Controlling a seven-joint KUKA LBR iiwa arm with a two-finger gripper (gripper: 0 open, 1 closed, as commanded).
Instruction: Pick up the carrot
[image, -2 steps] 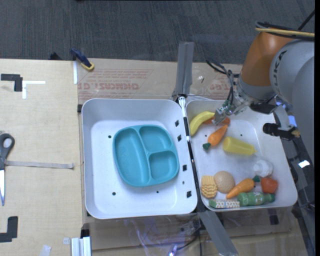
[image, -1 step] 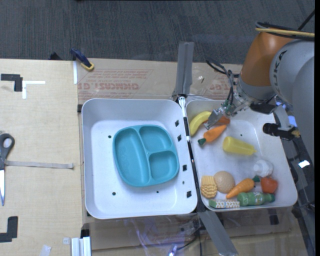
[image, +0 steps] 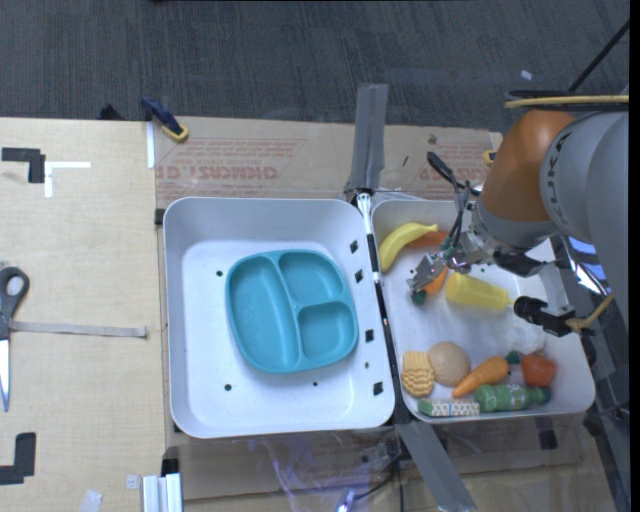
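The grey arm (image: 585, 170) with its orange band comes in from the right and hangs over the upper part of the right bin (image: 580, 400), its tool (image: 428, 276) lowered near the bin's left wall, just below the banana (image: 402, 241); whether the tool is spread or pressed together I cannot tell, since its tip is small and mixed with dark fittings, though a bit of orange and green shows right at it and it is unclear what that bit is or whether it is gripped. The carrot (image: 481, 375) lies in the lower part of the same bin, tilted, with its thick end up to the right and its narrow end down to the left, well apart from the tool. It touches or nearly touches a pale round bread-like piece (image: 448, 361) on its left, and a yellow corn cob (image: 418, 374) lies just left of that. A red tomato-like piece (image: 538, 370) sits just right of the carrot, and a green bottle-shaped thing (image: 503, 399) lies along the bin's lower wall beneath them. A yellow wedge-shaped item (image: 478, 292) rests in the middle of the bin, just right of the tool. The left bin (image: 190, 330) holds a blue divided plate (image: 293, 311) with three compartments. On the tabletop (image: 80, 260) to the left lie scissors (image: 8, 330), and a blue and yellow clip (image: 163, 117) sits near the upper edge
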